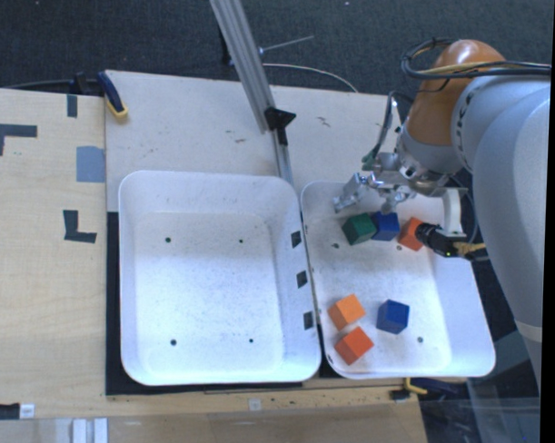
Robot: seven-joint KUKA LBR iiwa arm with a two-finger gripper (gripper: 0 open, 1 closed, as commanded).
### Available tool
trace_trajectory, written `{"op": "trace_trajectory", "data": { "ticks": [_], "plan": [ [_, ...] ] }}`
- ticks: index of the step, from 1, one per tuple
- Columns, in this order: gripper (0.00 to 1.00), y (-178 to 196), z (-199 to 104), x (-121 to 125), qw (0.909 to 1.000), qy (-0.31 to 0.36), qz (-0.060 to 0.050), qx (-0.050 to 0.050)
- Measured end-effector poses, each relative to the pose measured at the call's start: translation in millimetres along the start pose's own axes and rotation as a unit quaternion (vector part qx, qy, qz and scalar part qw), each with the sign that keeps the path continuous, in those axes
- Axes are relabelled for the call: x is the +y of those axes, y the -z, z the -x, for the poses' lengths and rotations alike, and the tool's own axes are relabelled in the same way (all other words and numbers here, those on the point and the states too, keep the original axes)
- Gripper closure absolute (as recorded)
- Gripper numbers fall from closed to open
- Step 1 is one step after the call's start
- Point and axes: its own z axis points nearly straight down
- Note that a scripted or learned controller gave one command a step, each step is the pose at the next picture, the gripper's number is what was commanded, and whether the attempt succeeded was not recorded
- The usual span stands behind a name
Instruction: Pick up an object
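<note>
In the upper part of the right bin [455, 354] I see the gripper [365, 194] just above the green cube [358, 230]; whether it is spread or closed, I cannot tell.

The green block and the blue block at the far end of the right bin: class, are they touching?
Touching. The camera view shows the green block pressed against the blue block, no white floor between.
</note>
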Motion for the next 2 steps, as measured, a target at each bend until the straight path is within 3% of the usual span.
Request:
{"op": "trace_trajectory", "data": {
  "ticks": [1, 2],
  "plan": [
    [0.0, -45.6, 25.3, 6.1, 0.9999, 0.0, 0.01, -0.003],
    [0.0, -52.6, 37.9, 1.4, 0.9999, 0.001, 0.013, -0.004]
  ]
}}
